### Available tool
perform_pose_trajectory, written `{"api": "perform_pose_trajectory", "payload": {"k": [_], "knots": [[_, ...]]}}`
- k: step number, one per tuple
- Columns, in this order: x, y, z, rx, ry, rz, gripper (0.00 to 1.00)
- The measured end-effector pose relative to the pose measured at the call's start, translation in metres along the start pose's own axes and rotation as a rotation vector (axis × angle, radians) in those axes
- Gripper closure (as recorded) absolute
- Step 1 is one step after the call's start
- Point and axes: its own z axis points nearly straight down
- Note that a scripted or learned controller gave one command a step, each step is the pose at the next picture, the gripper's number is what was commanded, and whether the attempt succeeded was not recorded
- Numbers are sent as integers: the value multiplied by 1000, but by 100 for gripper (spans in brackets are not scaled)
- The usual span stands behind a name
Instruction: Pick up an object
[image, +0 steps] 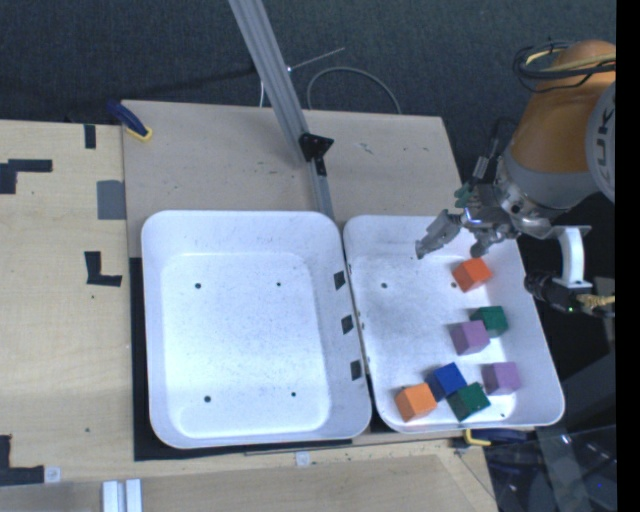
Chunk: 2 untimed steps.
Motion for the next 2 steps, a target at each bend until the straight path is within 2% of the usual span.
{"api": "perform_pose_trajectory", "payload": {"k": [1,2], "knots": [[-2,-98,51,9,1,4,0],[-7,-100,-183,-9,-3,0,0]]}}
